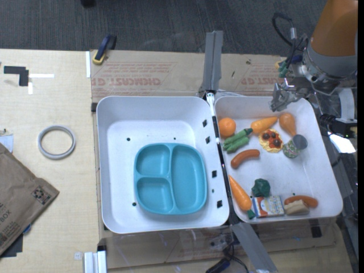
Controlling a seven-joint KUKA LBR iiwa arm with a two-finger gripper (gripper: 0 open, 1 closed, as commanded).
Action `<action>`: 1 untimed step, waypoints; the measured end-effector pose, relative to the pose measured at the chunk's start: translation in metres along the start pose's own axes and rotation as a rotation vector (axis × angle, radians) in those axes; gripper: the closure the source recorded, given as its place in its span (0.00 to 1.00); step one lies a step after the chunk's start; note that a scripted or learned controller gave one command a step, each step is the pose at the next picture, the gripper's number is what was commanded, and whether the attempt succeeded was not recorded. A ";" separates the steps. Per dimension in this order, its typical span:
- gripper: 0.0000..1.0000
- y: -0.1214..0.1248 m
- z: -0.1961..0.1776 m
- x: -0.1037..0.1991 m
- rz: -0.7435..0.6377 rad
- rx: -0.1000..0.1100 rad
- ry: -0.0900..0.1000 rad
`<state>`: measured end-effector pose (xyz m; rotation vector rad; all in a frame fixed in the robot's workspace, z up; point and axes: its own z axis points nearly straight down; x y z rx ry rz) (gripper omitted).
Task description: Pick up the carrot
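An orange carrot (239, 193) lies along the left wall of the right bin (325, 169), near its front, tip pointing to the far left. A second tapered orange piece (264, 124) lies toward the bin's back, beside a small pizza slice (271, 140). My gripper (282, 99) hangs over the back edge of the right bin, just beyond that second orange piece and far from the front carrot. Nothing is visibly held in it.
The right bin also holds an orange ball (227, 127), a green pod (237, 140), a sausage (245, 157), a green lump (261, 187), a small carton (268, 206) and a hot dog (300, 203). A blue divided plate (170, 178) sits in the left bin (114, 152).
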<state>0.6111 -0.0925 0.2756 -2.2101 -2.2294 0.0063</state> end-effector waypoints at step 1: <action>0.00 0.000 0.000 0.000 0.000 0.000 0.000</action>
